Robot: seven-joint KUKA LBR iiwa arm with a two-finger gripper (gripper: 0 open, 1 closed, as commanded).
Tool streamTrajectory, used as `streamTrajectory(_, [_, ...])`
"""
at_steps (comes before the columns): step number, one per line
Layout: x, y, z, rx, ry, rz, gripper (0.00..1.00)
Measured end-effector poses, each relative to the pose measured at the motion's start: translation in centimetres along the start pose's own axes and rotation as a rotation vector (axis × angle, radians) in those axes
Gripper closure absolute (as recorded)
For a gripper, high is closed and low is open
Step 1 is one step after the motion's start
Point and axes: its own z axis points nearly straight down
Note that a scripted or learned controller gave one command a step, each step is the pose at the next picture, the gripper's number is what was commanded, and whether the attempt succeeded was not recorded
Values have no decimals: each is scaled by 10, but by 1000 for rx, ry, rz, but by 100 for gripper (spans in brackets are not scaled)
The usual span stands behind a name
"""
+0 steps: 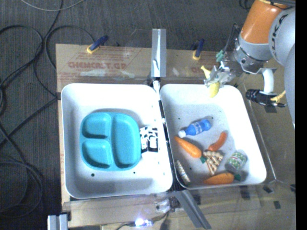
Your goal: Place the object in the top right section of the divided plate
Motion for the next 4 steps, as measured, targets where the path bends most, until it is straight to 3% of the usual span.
streamTrajectory(1, [75,-107,52,5,5,194,100])
streamTrajectory(2, [134,-176,52,6,5,367,100])
streamTrajectory(3, [239,-184,32,3,4,-27,100])
streamTrajectory(4, [246,-178,49,5,4,80,100])
